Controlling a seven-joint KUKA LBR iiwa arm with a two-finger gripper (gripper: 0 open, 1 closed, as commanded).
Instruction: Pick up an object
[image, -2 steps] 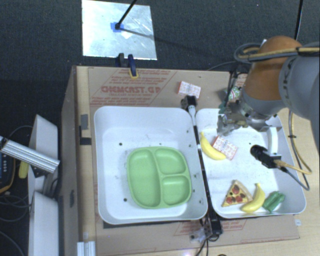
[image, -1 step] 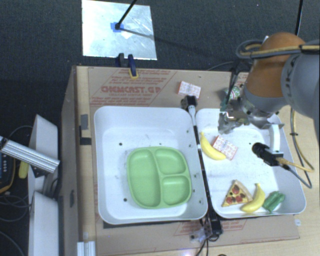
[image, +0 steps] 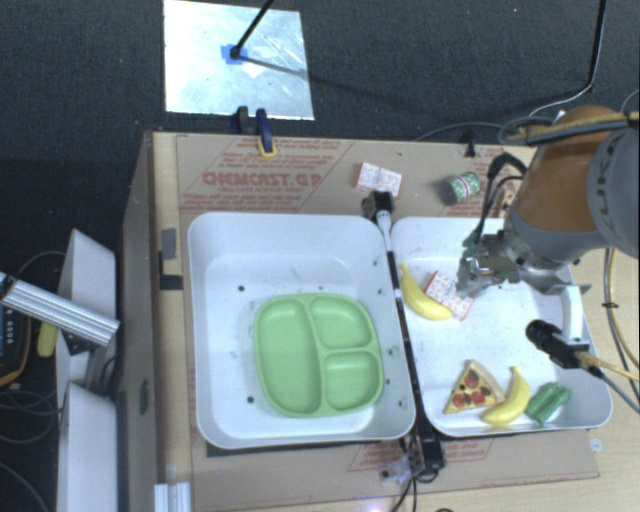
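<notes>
Packet (image: 449, 294), small, red and white, is lying in the right bin (image: 600, 405), touching the upper banana (image: 422, 296) on its right side, and it is the thing I am going for. My fingers (image: 477, 276) are hanging just above and to the right of it, close but not yet around it; from this slant I cannot tell how wide they are standing, and nothing is showing between them.

So I am judging this as the approach step: I am lining up over the packet, with the grasp itself not yet made. The next move is calling for a short shift toward the packet and a straight drop, with the fingers straddling it rather than the banana beside it. Because the two are touching, a careless close could be catching the banana's curve or nudging the packet flat against the bin floor.

Further down the same bin, a pizza slice (image: 472, 390), a second banana (image: 510, 399) and a green pepper (image: 547, 402) are sitting near the front edge, well apart from my target. In the left bin (image: 215, 260) a green divided plate (image: 318, 354) is resting. Both bins are sitting on the desk (image: 280, 175).
</notes>
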